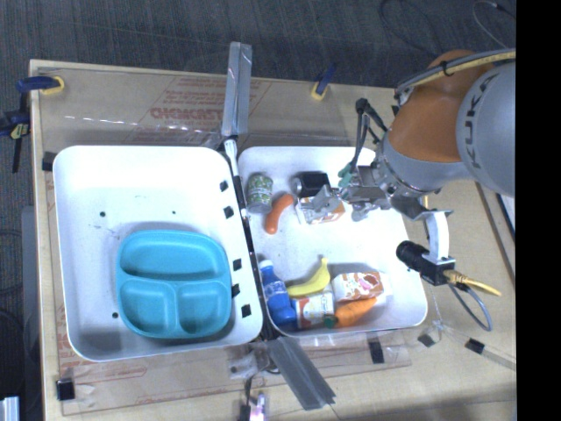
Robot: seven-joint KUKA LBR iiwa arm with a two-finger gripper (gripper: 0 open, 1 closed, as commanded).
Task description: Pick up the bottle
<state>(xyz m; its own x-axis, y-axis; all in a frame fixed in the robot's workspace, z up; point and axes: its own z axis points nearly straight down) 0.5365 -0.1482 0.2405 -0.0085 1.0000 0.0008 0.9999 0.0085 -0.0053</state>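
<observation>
A blue bottle (275, 297) with a pale cap lies at the near left corner of the right bin (386, 235), against the divider. A second small bottle (316, 308) with a red and white label lies beside it along the near wall. My gripper (321, 206) hangs low over the far middle of the right bin, well away from both bottles. A small orange and white item (330, 217) sits just beneath it. The grey and orange arm (438, 139) reaches in from the right.
The right bin also holds a green can (259, 191), a sausage (277, 213), a black object (309, 182), a banana (312, 279), a snack pouch (358, 284) and a carrot (358, 312). A blue divided tray (173, 284) lies in the left bin (105, 191).
</observation>
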